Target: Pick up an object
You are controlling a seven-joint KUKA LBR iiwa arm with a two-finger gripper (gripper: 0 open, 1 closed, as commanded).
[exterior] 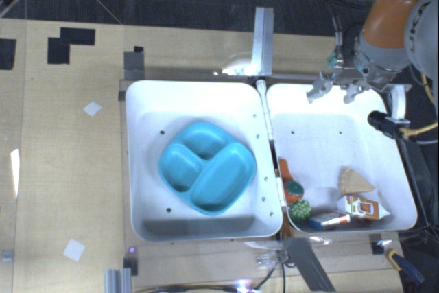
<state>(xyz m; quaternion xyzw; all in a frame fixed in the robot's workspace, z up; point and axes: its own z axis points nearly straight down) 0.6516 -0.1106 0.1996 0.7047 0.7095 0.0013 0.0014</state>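
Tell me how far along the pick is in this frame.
Nothing looks picked yet. The gripper hangs open over the far edge of the right bin, nothing between its fingers. The small items lie bunched at that bin's near side, and the blue tray sits in the left bin. Reaching, grasping and lifting remain.

Fixed overhead camera, slanted over bins [137, 147]

Blue divided tray [207, 168] in white left bin [144, 120]; tan wedge [354, 180], green ball [300, 209] in white rt bin [322, 141].
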